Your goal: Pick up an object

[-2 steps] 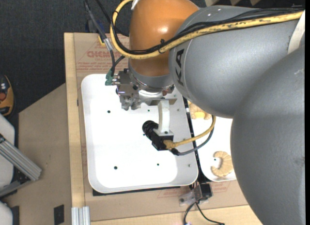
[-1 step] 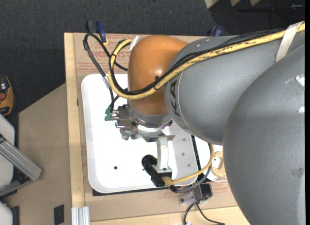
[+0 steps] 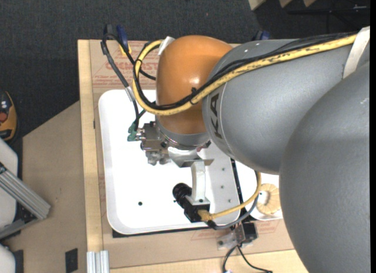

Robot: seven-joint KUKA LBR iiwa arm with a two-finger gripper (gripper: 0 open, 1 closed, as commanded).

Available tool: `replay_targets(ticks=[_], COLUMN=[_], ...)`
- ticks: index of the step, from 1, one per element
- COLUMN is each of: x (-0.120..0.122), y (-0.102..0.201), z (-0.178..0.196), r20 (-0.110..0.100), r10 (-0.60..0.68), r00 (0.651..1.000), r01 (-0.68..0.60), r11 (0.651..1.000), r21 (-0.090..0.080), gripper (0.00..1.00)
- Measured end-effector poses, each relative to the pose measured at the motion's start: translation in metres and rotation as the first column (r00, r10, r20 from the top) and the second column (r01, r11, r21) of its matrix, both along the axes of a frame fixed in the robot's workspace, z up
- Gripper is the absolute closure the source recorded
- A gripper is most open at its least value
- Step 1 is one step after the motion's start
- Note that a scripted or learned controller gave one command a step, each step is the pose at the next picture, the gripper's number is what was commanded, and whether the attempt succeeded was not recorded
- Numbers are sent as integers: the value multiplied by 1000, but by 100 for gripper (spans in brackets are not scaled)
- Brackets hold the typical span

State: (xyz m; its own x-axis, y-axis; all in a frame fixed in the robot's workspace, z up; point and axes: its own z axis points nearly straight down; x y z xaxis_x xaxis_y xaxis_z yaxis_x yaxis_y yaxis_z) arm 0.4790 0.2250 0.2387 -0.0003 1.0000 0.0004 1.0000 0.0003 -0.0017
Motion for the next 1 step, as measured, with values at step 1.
replay_targets(ticks=[1], x=[54], y=[-47], z=[126], r20=[20], r10=[-6], r00=[1000], r01=[6], r11=[1000], r21=[3], gripper=[100])
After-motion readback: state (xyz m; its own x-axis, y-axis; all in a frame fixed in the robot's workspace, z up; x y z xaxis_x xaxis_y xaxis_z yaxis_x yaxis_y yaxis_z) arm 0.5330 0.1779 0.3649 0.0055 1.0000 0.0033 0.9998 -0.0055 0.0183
